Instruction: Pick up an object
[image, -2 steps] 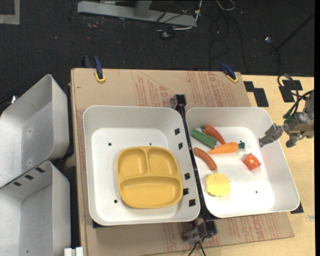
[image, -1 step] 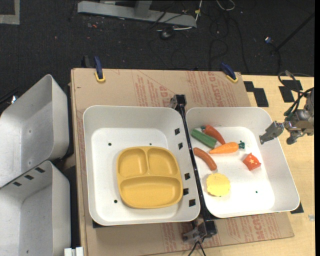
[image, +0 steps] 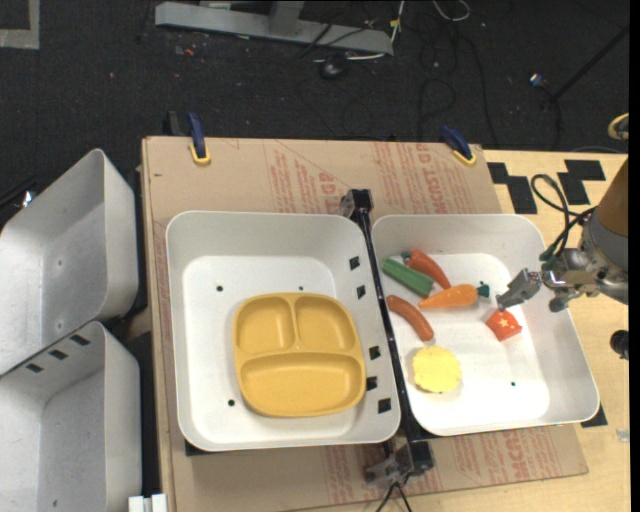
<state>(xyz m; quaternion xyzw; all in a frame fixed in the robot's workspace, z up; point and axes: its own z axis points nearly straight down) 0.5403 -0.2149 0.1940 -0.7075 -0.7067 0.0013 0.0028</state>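
Two shallow white bins sit side by side on your cardboard-covered tabletop (image: 260, 165). Your left bin (image: 190, 300) carries a yellow plastic divided tray (image: 297, 353) with three compartments, lying flat near the bin's middle. Your right bin (image: 560, 380) carries the small toy foods: a green pepper-like piece (image: 403, 274) and a red chili-like piece (image: 428, 267) lie touching each other near the far left of the bin floor, an orange carrot with a dark green stub (image: 452, 296) lies just beside them, a reddish-brown sausage (image: 411, 316) lies slanted below the carrot, and a round yellow lumpy piece (image: 437, 369) rests nearer the front. One small red block-like piece (image: 504, 324) lies apart from the cluster, toward the right side of the bin. Your grey arm (image: 605, 235) reaches in from the right over the bin's right wall, and its pincer (image: 522, 290) hangs just above and beside the red piece, pointing leftward toward the carrot's stub. Its tips look slightly spread, with nothing between them. No piece is lifted; all rest on the bin floor. Two spare white bins (image: 70, 240) stand stacked off the tabletop at your far left.
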